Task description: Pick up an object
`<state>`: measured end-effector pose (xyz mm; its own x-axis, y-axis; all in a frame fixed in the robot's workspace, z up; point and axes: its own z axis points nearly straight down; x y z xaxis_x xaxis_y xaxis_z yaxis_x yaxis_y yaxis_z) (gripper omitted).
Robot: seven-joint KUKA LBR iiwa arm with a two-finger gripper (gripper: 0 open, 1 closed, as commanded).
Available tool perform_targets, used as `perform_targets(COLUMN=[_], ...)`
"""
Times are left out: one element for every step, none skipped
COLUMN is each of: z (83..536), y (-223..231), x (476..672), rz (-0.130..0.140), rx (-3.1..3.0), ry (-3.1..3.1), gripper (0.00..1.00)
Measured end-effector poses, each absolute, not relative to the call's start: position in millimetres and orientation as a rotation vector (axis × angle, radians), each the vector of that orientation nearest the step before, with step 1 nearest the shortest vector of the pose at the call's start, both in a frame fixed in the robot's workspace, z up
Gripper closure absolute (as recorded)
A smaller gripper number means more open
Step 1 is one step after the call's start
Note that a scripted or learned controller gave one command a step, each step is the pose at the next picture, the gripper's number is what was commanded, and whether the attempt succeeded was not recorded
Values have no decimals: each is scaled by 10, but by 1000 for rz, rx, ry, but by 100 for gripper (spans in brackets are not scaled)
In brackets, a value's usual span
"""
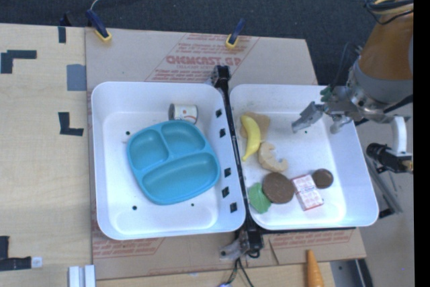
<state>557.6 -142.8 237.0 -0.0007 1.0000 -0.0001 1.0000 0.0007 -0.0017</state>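
Note:
The right bin holds a yellow banana, a pale tan lump, a dark brown disc, a green piece, a red-and-white box and a small brown round piece. My gripper hangs over the upper right part of this bin, to the right of the banana and above the box. Its fingers are spread open and only the white bin floor shows between them. It touches none of the objects.
The left bin holds a blue divided plate and a small can on its side. A black divider runs between the bins. The bins rest on a cardboard sheet held by yellow clamps.

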Motion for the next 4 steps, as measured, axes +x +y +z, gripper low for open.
perform_targets(z=[1833, 1839, 1069, 876], y=[-817, -637, -944, -981], x=[6066, 6280, 6403, 6287], rz=[3, 1, 6, -6], rx=[-2217, -2219, -2220, -2223], ry=[-2222, -2223, -2221, -2225], gripper=[0, 0, 0, 0])
